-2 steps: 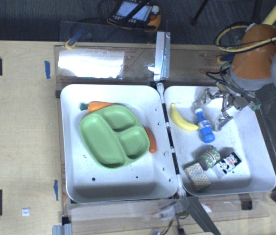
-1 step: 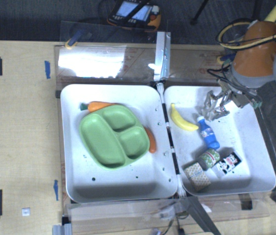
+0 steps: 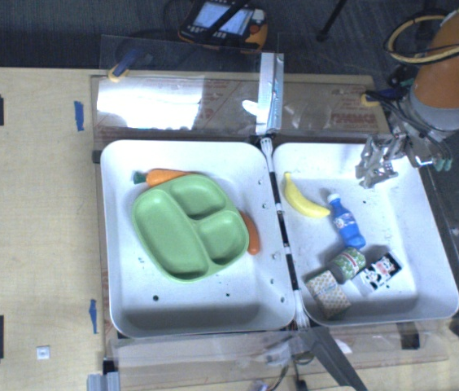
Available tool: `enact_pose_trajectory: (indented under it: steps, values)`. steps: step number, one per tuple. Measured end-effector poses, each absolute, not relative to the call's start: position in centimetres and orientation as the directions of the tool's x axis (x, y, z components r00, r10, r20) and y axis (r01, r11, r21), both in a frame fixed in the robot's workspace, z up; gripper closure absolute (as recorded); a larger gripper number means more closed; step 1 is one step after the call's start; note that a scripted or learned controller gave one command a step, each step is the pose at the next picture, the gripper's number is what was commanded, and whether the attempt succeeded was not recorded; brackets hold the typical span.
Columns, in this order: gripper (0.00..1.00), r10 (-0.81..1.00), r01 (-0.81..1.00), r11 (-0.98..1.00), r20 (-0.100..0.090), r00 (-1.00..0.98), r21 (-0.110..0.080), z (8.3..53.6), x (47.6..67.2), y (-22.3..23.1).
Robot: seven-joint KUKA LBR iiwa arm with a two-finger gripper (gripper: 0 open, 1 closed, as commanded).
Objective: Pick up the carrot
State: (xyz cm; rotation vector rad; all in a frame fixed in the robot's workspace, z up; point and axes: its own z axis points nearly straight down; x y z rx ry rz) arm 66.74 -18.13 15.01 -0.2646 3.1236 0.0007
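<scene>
Camera view: the carrot (image 3: pixel 167 176) lies crosswise behind the plate (image 3: pixel 189 226), well left of the gripper (image 3: pixel 374 169); grip state unclear.

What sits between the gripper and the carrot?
In the camera view: the banana, the bins' shared wall and the green tray, from gripper to carrot.

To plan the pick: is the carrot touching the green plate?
Touching. In the camera view, the carrot lies against the top edge of the green plate, with no gap between them.
</scene>
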Motion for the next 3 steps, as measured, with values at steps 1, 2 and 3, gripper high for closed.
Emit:
enact_pose_trajectory:
  steps: [1,2,3]
  values:
    - [1.0,0.286,0.286,0.958,-0.006,-0.958,0.001,15.5,66.8,-21.8]
    - [1.0,0.068,0.068,0.998,-0.005,-0.998,0.001,8.7,61.3,-22.3]
    - [1.0,0.258,0.258,0.966,-0.004,-0.966,0.001,15.0,65.4,-19.9]
